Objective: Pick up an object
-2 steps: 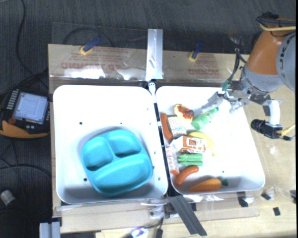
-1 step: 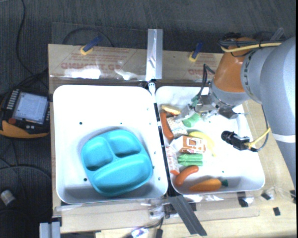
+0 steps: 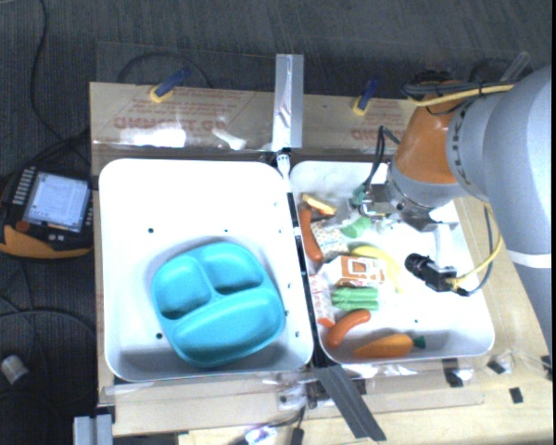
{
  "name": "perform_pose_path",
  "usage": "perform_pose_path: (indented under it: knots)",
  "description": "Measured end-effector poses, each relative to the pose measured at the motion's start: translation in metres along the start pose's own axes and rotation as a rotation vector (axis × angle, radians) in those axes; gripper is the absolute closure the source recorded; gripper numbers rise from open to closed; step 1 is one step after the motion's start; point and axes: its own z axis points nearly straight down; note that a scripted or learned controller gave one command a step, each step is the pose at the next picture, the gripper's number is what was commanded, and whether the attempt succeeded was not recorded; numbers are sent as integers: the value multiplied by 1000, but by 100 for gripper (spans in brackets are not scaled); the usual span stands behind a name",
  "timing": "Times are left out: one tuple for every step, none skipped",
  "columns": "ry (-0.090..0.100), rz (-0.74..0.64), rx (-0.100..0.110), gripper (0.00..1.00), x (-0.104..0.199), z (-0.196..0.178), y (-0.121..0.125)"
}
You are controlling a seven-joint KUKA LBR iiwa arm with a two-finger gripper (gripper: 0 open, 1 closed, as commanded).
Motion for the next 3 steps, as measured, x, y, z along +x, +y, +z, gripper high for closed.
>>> perform_pose_path:
  knots:
    - [0, -19, -1, 0, 6, -1, -20]
    - [8, -180, -3, 0, -23, -1, -52]
    - [13, -182, 1, 100, -21, -11, -51]
